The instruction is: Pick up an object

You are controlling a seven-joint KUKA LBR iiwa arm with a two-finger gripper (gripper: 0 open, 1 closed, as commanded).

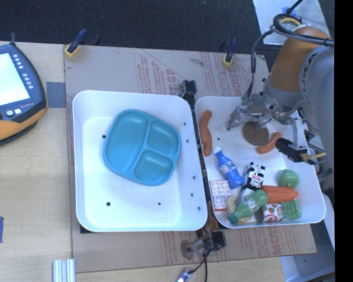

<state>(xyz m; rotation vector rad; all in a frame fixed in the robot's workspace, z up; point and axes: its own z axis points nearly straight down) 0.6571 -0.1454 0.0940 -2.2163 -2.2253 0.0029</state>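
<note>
Camera view showed us the gripper spread wide, holding nothing, above the brown disc in the right bin; we feared its 2 fingers could slide off that flat piece.

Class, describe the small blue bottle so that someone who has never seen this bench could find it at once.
Look in the right white bin, the one crowded with toy food. Near its middle, below the long sausage lying by the left wall, rests the blue bottle, tilted, white cap toward the upper left. The green bottle nearby differs in colour and sits lower down.
</note>
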